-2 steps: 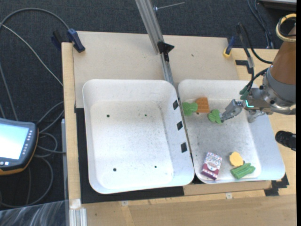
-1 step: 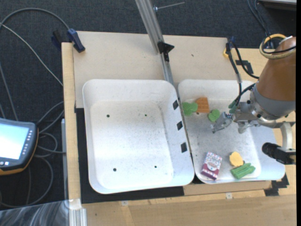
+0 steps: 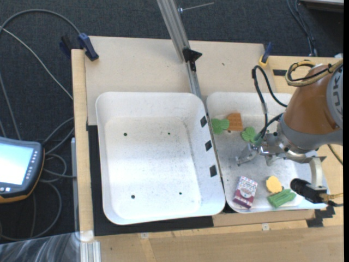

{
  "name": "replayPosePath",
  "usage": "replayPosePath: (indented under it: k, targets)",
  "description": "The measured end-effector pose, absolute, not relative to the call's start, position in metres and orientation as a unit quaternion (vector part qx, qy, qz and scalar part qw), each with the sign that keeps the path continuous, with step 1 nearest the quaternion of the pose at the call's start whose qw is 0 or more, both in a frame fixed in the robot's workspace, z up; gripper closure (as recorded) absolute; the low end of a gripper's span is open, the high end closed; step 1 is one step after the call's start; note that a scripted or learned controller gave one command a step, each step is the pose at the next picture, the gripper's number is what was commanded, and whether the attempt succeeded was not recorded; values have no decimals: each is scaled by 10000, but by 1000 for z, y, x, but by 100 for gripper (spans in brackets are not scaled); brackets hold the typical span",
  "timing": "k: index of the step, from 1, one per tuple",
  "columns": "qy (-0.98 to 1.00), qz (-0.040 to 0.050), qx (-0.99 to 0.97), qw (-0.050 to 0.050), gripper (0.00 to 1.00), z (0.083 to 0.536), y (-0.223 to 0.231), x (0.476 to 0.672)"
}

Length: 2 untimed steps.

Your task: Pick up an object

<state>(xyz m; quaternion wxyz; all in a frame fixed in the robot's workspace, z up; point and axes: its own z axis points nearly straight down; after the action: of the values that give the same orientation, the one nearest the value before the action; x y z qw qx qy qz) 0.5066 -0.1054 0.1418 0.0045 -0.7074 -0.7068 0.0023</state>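
My gripper point(image 3: 248, 149) hangs low over the middle of the right bin point(image 3: 229, 100), reaching in from the right. Its fingers stand open with nothing between them. One finger point(image 3: 242, 158) points down-left over bare bin floor. The other sits close beside a small green piece point(image 3: 249, 134). An orange block point(image 3: 235, 121) and a green leafy piece point(image 3: 220, 125) lie further left, near the bin's divider wall. At the bin's front lie a pink and purple packet point(image 3: 246, 191), a yellow piece point(image 3: 274, 184) and a green ridged piece point(image 3: 281, 198).
The left bin point(image 3: 109, 108) sits beside the right one, sharing a raised rim. A slanted metal pole point(image 3: 173, 23) crosses the back of the bench. Black cables point(image 3: 260, 94) loop over the right bin's back edge. A pendant screen point(image 3: 16, 167) lies off the bench at left.
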Motion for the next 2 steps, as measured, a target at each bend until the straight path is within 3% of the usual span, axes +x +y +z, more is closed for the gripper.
replayPosePath:
  k: [1,2]
  targets:
    - [-7070,17,-7072,39,0,89,-105,505]
    - [-7068,-7,-7074,8,100,103,-104,507]
